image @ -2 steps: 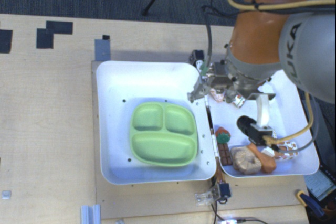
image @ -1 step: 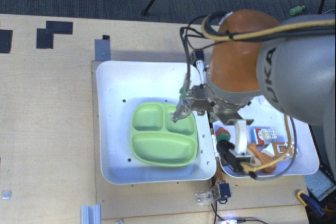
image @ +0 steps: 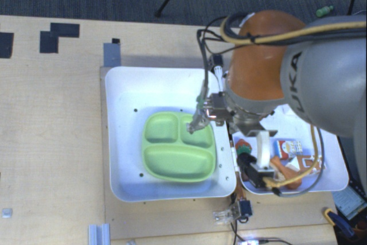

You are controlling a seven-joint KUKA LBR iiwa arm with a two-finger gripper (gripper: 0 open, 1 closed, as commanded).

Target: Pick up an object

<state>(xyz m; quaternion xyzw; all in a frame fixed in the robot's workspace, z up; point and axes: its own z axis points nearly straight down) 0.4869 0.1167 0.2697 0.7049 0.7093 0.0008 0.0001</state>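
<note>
Overhead, the arm (image: 269, 66) leans left from the right bin (image: 338, 181), its fingers (image: 199, 122) nearly closed, empty, above the green tray (image: 172, 155).

Two white bins (image: 123, 123) sat side by side; one green divided tray (image: 178, 149) with three compartments lay in the left one.

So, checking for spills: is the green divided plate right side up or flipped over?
Right side up: the green divided plate lies flat in the left bin, its three hollow compartments facing upward.

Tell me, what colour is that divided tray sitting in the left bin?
Light green. The divided tray shows best in the camera view, lying in the left white bin.
</note>
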